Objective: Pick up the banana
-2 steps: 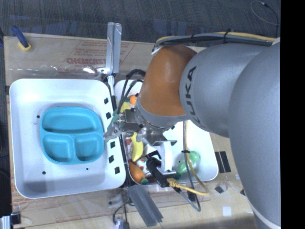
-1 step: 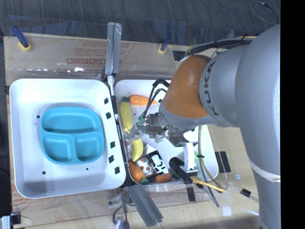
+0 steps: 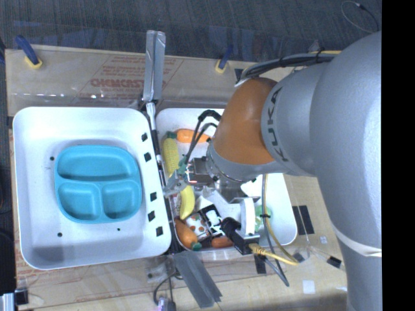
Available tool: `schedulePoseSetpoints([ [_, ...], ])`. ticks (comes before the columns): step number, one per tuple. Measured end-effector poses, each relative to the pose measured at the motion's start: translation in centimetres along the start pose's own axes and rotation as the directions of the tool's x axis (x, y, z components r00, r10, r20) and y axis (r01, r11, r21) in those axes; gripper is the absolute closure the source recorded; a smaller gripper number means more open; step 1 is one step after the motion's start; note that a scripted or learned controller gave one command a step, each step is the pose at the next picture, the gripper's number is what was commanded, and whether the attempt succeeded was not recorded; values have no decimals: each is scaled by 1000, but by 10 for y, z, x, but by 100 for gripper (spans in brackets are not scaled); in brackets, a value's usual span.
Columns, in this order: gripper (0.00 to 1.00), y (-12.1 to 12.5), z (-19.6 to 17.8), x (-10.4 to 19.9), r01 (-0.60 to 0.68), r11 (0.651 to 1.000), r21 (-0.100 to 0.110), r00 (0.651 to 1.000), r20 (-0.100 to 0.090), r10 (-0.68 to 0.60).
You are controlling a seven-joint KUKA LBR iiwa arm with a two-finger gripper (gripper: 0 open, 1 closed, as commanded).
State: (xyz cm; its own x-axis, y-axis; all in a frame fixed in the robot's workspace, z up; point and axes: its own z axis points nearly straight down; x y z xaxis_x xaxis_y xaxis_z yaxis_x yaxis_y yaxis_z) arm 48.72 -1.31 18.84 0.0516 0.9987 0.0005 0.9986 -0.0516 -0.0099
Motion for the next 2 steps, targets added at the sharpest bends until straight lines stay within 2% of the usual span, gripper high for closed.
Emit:
schedulePoseSetpoints([
  [1,0,-13,0,29,26,1000,0,1000,1,-26],
  [2,0,-2,0,-14,29,1000,-3,1000,1,-29],
])
